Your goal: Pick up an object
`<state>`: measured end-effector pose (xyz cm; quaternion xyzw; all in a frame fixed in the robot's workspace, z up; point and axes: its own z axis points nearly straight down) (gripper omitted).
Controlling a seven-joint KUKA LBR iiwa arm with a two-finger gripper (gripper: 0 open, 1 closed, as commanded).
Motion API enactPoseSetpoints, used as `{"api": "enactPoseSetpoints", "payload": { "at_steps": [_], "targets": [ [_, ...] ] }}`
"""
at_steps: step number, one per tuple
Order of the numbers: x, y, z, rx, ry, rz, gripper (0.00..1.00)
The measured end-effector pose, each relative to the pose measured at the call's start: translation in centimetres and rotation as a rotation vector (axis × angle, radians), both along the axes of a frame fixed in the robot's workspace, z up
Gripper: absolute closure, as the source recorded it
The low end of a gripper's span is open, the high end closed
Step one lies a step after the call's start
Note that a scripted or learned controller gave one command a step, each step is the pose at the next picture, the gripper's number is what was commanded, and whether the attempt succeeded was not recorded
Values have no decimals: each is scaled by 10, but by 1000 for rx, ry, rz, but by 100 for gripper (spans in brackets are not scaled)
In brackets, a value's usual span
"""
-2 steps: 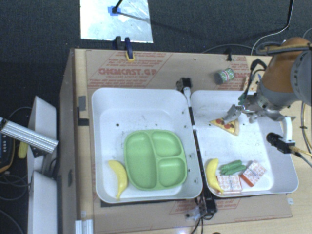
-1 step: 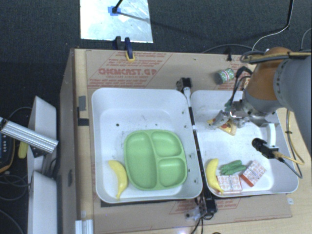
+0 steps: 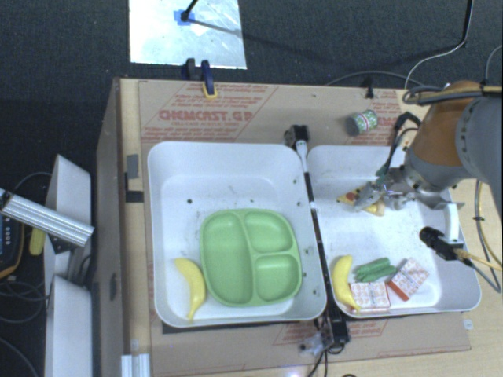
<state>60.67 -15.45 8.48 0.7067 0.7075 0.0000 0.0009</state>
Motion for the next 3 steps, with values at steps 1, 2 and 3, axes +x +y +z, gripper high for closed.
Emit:
{"api": "enactPoseSetpoints", "payload": {
  "at_steps": [1, 2, 3],
  "targets": [
    [47, -11, 1, 0, -3, 3, 0],
    [49, 25, 0, 2, -2, 4, 0],
    [50, 25, 12, 0, -5, 6, 100]
  ]
}}
